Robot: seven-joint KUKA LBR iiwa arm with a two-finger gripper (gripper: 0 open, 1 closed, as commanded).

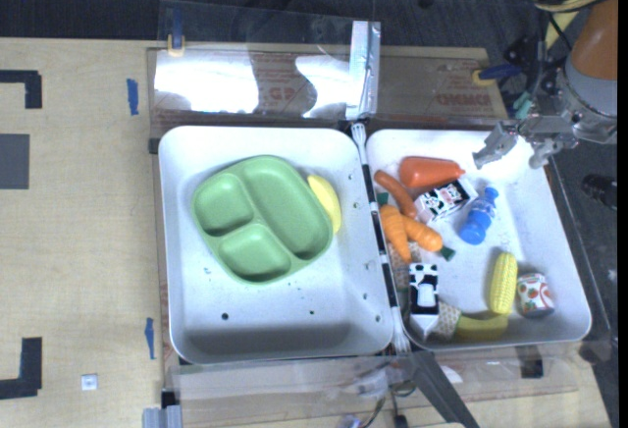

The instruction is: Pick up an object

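Observation:
My gripper [513,151] hangs over the far right corner of the right bin [564,249], open, with nothing between its fingers. Below and left of it lie a large orange carrot [429,169], a black-and-white carton [447,199] and a blue bottle [476,221]. Two smaller carrots [408,230] rest against the bin's left wall. Toward the front are a corn cob [502,281], a banana [480,324], a small white-and-red ball [534,294] and a black-and-white cow figure [424,286].
The left bin [186,318] holds a green divided plate [261,216] with a yellow object [327,201] at its right edge. A clear plastic panel [265,68] stands behind the bins. Cables and the arm's body crowd the upper right.

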